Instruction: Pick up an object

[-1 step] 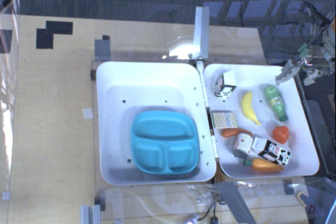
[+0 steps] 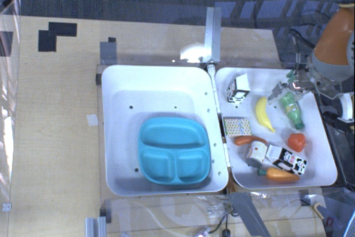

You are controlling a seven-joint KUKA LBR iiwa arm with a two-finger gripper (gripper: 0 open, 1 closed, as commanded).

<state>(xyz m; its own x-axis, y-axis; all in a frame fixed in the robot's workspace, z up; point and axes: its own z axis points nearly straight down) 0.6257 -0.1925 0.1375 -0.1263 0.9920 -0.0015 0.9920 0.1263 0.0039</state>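
The right bin (image 2: 327,175) holds several small objects. A green bottle (image 2: 292,110) lies at its upper right, with a yellow banana (image 2: 264,114) to its left. My gripper (image 2: 289,88) hangs over the bottle's upper end, open, with nothing between its fingers. Further down are a red tomato (image 2: 297,141), a cow-patterned carton (image 2: 289,160), an orange carrot (image 2: 280,175) and a small can (image 2: 256,152). A white and black carton (image 2: 238,89) sits at the upper left. A patterned pad (image 2: 237,126) and an orange sausage shape (image 2: 243,140) lie by the left wall.
The left bin (image 2: 119,91) holds a blue divided tray (image 2: 174,149) in its lower half. A metal post (image 2: 213,30) stands behind the wall between the bins. The arm's orange band (image 2: 335,41) looms over the right bin's far right corner.
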